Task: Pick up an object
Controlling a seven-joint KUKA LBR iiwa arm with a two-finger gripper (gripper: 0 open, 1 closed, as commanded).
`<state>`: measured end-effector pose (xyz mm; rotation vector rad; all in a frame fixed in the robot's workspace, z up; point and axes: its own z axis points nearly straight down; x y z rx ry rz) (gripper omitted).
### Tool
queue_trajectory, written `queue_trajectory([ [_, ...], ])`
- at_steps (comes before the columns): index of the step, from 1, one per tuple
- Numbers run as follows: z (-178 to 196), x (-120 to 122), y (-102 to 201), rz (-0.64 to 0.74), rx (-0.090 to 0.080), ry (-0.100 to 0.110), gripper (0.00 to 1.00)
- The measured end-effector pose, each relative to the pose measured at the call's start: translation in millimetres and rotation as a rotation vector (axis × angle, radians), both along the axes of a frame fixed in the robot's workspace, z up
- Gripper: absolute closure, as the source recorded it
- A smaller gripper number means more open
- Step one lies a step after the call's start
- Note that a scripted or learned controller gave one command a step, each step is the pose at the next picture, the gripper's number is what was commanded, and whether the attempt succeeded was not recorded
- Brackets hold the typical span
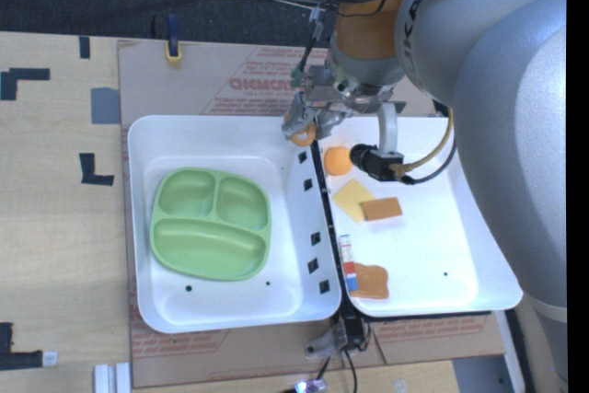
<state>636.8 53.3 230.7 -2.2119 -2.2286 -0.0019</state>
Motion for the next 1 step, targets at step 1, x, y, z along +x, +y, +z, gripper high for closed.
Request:
queue_trajectory([
  [1, -15.2, 4.8, 47.9, -0.002, -0.002, 0.002, 1.0],
])
